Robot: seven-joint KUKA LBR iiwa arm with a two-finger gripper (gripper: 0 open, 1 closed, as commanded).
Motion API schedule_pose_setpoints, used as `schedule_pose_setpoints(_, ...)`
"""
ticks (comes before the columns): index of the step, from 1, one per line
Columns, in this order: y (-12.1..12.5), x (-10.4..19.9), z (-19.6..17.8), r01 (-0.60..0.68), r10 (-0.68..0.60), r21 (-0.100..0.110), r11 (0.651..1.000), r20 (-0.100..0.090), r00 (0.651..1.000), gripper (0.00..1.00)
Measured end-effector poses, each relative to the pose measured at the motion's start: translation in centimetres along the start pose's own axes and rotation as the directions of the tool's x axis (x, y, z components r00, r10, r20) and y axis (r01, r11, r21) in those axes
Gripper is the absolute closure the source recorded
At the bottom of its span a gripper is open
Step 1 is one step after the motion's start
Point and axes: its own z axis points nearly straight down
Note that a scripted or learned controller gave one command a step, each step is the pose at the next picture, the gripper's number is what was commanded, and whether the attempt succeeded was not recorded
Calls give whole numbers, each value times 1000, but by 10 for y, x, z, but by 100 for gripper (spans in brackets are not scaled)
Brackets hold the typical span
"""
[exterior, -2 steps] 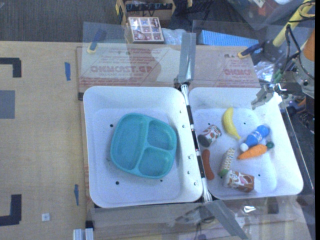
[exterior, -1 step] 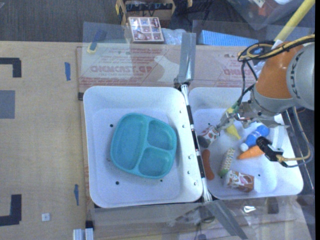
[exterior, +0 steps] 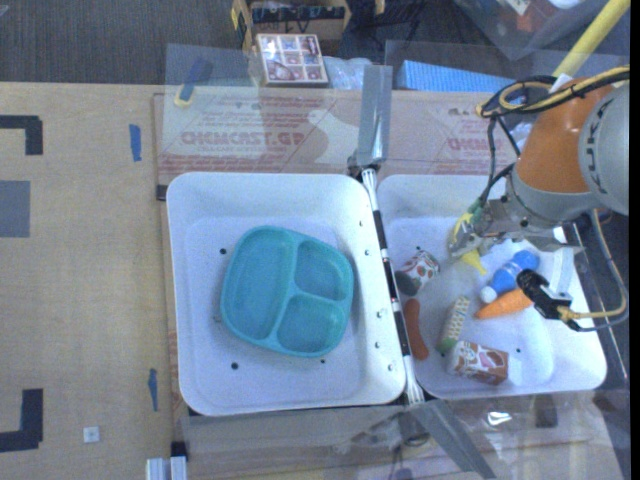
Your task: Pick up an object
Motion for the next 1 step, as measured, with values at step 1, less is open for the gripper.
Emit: schedule_pose_setpoints(1,-11,57,-121,-60,60,6,998,-2,998,100)
